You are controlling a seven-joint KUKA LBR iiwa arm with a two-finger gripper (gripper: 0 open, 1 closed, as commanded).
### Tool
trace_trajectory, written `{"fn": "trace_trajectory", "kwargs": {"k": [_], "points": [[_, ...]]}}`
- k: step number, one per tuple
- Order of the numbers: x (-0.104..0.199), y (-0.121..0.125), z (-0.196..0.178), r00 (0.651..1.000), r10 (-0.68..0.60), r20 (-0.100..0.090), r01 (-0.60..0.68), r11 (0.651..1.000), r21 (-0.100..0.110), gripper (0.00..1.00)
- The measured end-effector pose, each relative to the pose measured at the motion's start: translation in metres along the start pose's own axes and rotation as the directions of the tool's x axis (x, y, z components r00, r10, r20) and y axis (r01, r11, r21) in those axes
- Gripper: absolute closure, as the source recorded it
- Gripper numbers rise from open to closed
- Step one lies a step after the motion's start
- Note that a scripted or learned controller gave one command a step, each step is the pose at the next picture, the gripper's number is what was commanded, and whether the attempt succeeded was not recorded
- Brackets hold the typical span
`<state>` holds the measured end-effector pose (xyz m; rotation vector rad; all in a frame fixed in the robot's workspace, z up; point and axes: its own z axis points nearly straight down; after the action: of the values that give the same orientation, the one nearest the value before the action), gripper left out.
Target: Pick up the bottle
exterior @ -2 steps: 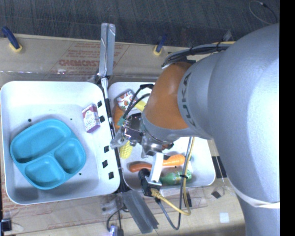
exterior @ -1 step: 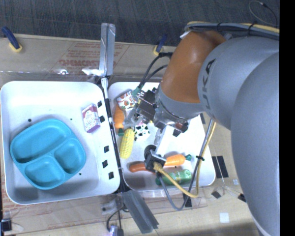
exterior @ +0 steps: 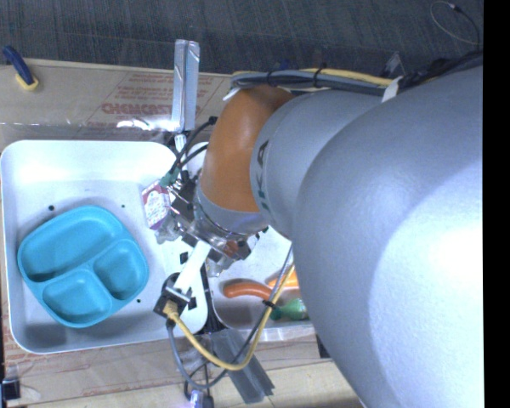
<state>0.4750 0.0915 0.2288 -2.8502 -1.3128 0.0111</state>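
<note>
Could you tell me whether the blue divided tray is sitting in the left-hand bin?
Yes, the blue divided tray lies flat on the floor of the left white bin, toward its lower left corner.

The arm (exterior: 357,194) hides most of the right bin (exterior: 238,313).
</note>
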Motion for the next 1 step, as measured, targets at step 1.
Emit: {"fn": "trace_trajectory", "kwargs": {"k": [1], "points": [[0.0395, -0.0061, 0.0692, 0.999, 0.047, 0.002, -0.047, 0.999, 0.001, 0.00]]}}
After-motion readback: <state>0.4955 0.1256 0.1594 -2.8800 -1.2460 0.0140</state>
